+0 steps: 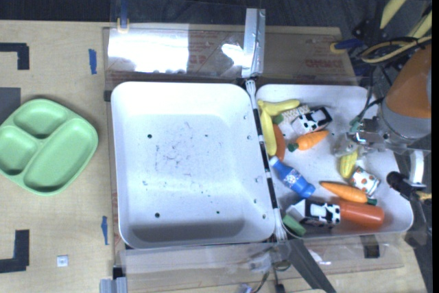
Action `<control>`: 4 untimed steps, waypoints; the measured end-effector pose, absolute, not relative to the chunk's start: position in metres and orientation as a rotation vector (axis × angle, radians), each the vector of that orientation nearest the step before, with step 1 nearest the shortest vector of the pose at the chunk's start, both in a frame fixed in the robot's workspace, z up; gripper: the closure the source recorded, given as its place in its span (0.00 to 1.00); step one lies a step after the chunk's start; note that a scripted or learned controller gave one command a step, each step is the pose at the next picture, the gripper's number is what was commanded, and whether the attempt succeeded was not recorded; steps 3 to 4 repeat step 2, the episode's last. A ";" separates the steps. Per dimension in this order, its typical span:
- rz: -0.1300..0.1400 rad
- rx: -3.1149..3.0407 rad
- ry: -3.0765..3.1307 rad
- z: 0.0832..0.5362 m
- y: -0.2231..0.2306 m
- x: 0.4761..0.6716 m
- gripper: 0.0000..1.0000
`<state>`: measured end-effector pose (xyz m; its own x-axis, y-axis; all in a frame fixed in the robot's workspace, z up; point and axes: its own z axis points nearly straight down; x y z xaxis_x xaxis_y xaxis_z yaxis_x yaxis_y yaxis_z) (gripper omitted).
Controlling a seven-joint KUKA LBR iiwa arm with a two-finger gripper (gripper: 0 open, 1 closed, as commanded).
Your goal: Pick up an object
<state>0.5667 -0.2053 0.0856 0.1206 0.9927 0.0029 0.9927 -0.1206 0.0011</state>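
The right bin (343, 96) holds several toys. Two yellow bananas (278, 108) lie along its left wall, with a black-and-white cow (312, 120) and a small carrot (312, 141) beside them. A blue bottle (291, 178) lies lower left. A yellow piece (348, 162), a small white and red can (363, 180), a long carrot (343, 192), an orange-red cylinder (360, 215) and a second cow (322, 211) fill the front right. My gripper (359, 134) hangs over the bin's right side, just above the yellow piece, with nothing seen held.
The left bin (137, 113) is bare white. A green divided plate (44, 145) sits on the bench at far left. A clear plastic sheet (182, 44) stands behind the left bin. The arm's grey wrist and orange band (415, 89) overhang the right bin's right rim.
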 end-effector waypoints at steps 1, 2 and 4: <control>0.008 -2.145 -2.289 0.199 -0.144 0.611 1.00; 0.014 -2.140 -2.292 0.205 -0.143 0.611 1.00; 0.014 -2.140 -2.292 0.205 -0.143 0.611 1.00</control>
